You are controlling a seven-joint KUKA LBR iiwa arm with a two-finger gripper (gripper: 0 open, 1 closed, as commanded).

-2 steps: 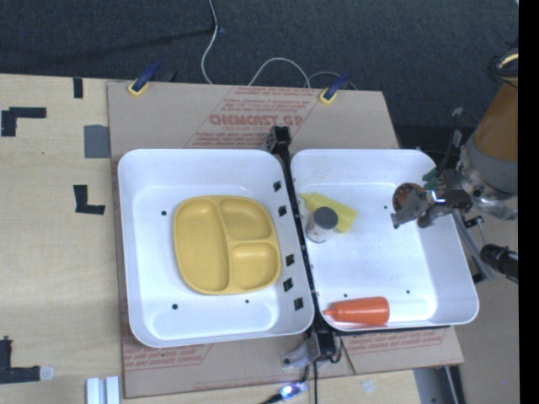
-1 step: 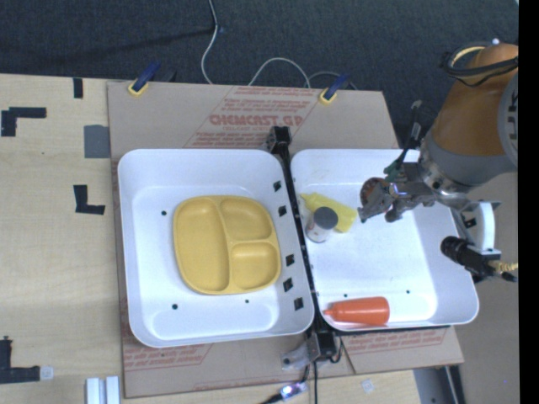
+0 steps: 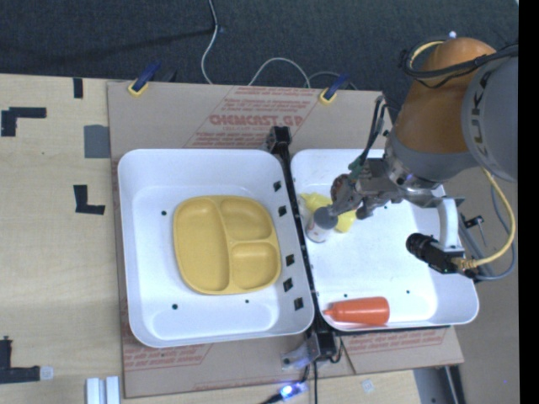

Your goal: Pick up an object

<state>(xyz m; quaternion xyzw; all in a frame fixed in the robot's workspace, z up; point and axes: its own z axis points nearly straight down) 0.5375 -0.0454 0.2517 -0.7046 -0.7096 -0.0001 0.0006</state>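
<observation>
**Over the right bin, gripper low beside a small yellow object**

Over the right bin (image 3: 438, 305), near its left wall, your gripper (image 3: 330, 213) hangs low above a small yellow object (image 3: 315, 202), and a little of the same yellow shows just beside the tool on its other side. Whether anything is caught there you cannot tell from this slant; the wrist hides the tip.

Judge the yellow piece as light and hard-skinned, probably a plastic toy, so it should slide rather than squash. Take it across its narrower width and keep the tool off the bin wall, which stands just beside it.

An easier target may be the orange carrot-shaped object (image 3: 360, 310) lying flat at the near rim of that bin: long, smooth, likely light and apt to roll, best pinched across its middle.

A yellow divided tray (image 3: 226, 244) lies flat in the left bin (image 3: 139, 251); broad and shallow, it offers only its rim.

Both bins are smooth white plastic, so things will skid. They sit on cardboard (image 3: 244, 116) on a wooden bench (image 3: 50, 225).
</observation>
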